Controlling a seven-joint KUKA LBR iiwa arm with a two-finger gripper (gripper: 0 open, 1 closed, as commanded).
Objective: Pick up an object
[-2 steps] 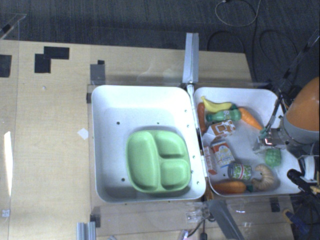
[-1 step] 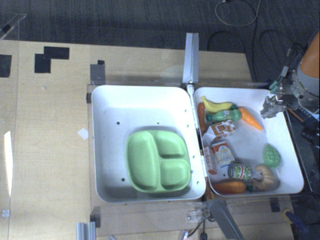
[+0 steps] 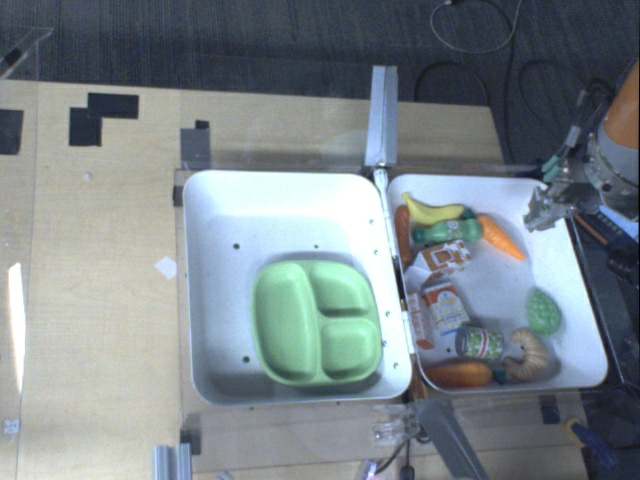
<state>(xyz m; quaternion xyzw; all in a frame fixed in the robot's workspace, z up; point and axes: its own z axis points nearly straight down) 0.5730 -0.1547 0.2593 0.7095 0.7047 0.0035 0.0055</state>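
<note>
Pale wooden surface [image 3: 100,268] carries two bins; the right bin [image 3: 590,338] crowds a carrot [image 3: 500,236], banana [image 3: 435,209] and can [image 3: 480,343] for picking. The end effector [image 3: 548,206] hovers at its upper-right rim, its opening impossible to tell.

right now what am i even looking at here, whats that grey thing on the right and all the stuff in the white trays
You are looking down at a slant from one fixed camera above a wooden bench. The grey and orange thing at the right edge is a robot arm; its gripper hangs over the far right corner of the right shallow white bin. Nothing shows in its jaws.

That bin holds toy food: a yellow plastic banana, an orange carrot, a green bumpy round piece, a small green-labelled can and some small cartons. The left shallow white bin holds a pale green plastic tray with three compartments.

The arm's job is to pick up an object.
</note>
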